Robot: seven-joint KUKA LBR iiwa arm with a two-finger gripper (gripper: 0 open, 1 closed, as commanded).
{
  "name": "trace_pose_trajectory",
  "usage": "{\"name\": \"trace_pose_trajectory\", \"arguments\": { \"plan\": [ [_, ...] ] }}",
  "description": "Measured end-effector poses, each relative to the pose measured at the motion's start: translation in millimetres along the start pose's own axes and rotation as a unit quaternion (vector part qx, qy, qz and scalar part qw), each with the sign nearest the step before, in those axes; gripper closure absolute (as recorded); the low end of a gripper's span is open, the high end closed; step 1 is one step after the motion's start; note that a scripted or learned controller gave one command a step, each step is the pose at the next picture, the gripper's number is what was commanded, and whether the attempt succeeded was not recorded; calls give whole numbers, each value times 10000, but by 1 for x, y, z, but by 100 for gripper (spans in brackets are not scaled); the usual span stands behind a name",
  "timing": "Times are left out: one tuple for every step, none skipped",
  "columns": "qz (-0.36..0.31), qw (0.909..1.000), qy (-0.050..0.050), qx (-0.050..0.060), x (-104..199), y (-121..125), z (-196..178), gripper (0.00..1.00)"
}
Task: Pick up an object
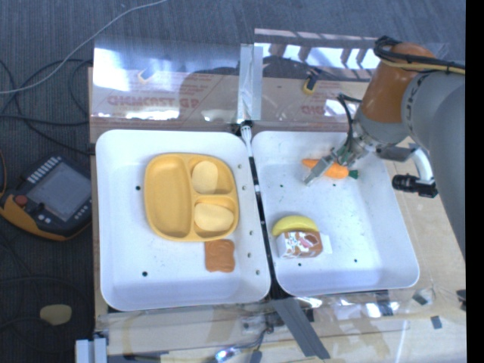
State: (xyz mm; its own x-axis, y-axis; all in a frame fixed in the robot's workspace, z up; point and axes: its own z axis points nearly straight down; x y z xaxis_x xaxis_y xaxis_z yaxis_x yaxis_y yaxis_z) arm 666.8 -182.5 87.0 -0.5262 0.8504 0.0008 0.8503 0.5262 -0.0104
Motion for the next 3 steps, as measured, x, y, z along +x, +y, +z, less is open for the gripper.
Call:
{"name": "trace_pose_trajectory", "arguments": {
  "plan": [
    [-8,10000,-65,-61,-2,3,-12,100],
    [531,9986,-2,-61,82,45,-98,100],
    [1308,9914,10,-44,55,21,-87,100]
  ]
}}
